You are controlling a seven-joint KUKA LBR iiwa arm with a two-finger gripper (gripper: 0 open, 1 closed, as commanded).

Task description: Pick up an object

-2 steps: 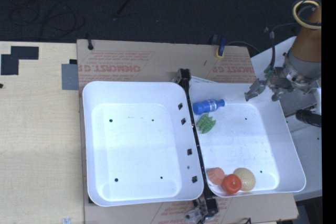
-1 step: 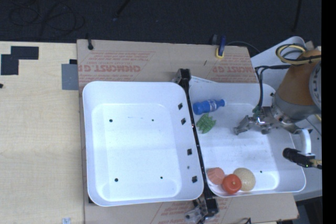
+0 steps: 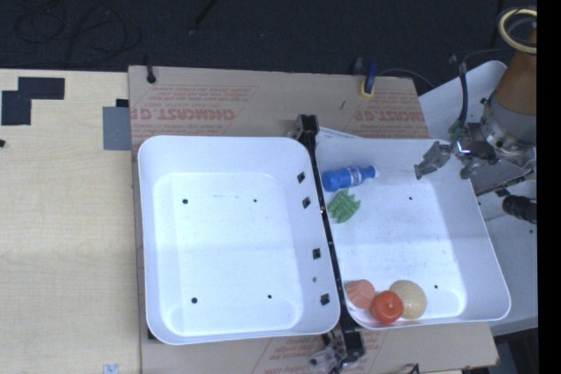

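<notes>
The right bin [image 3: 473, 232] holds several small objects. A blue bottle [image 3: 348, 178] lies on its side near the bin's far left corner, and a green leafy piece [image 3: 344, 208] sits just below it. In the near corner a red tomato-like ball [image 3: 387, 306], a beige round object [image 3: 409, 298] and a pink piece [image 3: 358, 291] are bunched together. My gripper [image 3: 452, 162] hangs over the far right edge of this bin, well right of the bottle. Its fingers are spread open and nothing is between them.
The left bin [image 3: 158, 188] stands next to the right one, joined by a black divider strip [image 3: 320, 232]. Both rest on a cardboard sheet [image 3: 219, 101]. The arm's orange band [image 3: 519, 83] is at the right edge. Cables trail at the back.
</notes>
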